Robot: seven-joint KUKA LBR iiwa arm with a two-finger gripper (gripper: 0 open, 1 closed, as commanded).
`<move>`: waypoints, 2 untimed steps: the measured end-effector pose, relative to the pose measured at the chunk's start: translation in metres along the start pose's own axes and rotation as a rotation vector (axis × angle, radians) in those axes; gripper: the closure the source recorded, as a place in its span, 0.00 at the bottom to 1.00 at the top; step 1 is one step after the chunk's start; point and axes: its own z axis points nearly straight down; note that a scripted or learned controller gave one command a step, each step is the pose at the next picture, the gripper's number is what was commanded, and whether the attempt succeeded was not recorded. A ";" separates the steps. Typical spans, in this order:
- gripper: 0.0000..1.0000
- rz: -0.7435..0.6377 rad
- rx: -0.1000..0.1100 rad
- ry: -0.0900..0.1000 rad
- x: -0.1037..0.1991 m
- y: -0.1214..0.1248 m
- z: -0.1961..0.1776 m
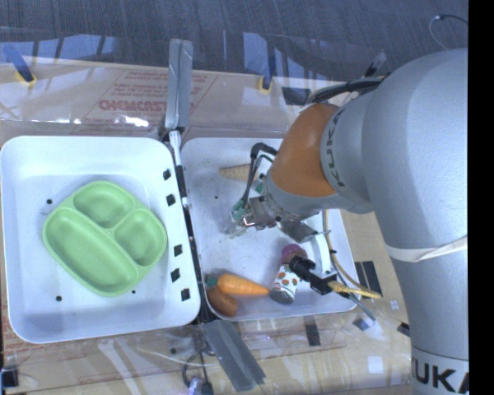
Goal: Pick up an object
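End effector (pixel 240 218) low in right bin (pixel 210 189), open or closed unclear — carrot (pixel 244 285), spotted cup (pixel 286 286) nearby, green tray (pixel 105 237) well apart.

In the left bin (pixel 25 303) you have one light-green plate (pixel 104 235) with three compartments. It lies flat, right side up, about mid-bin and turned at a slant to the walls.

Along the near edge of the right bin (pixel 210 220) you have an orange carrot (pixel 241 285) on its side, green end left, point right. Just beside it, toward the near-left corner, sits a rounded orange-brown piece (pixel 222 302); you cannot tell its kind. At the carrot's point lies a small white cup (pixel 286 285) with coloured spots, tipped over. Just behind the cup is a small purple thing (pixel 292 253), partly hidden. At the far end a tan stick (pixel 235 171) lies flat.
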 end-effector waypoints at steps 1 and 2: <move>0.00 -0.008 0.001 0.001 -0.033 -0.079 -0.022; 0.00 -0.008 0.000 0.000 -0.055 -0.007 0.000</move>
